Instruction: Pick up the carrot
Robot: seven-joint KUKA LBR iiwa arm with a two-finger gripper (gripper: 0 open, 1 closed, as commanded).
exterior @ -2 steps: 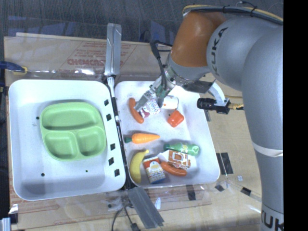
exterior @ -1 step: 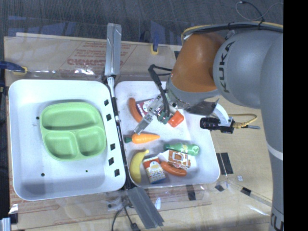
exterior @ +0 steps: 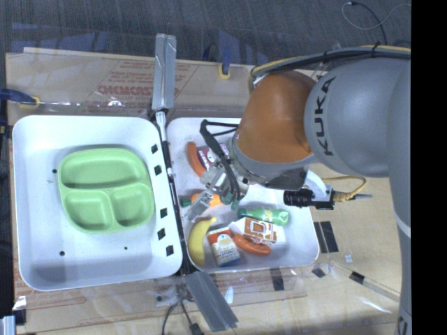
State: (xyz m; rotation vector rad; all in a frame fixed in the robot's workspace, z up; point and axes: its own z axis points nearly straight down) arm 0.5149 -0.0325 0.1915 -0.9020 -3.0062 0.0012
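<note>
The carrot (exterior: 216, 200) is a small orange piece with a green tip at its left end. It lies in the right bin (exterior: 307, 251), close to that bin's left wall. My gripper (exterior: 207, 191) hangs right over it, reaching in from the grey arm with the big orange band. The gripper is open, and its metal fingers (exterior: 201, 203) stand apart, the lower one covering the carrot's middle. I see nothing held between them.
The right bin also holds an orange-red sausage shape (exterior: 195, 157) at the back, a banana (exterior: 198, 239), a small carton (exterior: 224, 249), a green bottle (exterior: 266, 216), a white packet (exterior: 260, 232) and a red sausage (exterior: 253, 246). A green divided plate (exterior: 106, 188) lies in the left bin (exterior: 35, 257).
</note>
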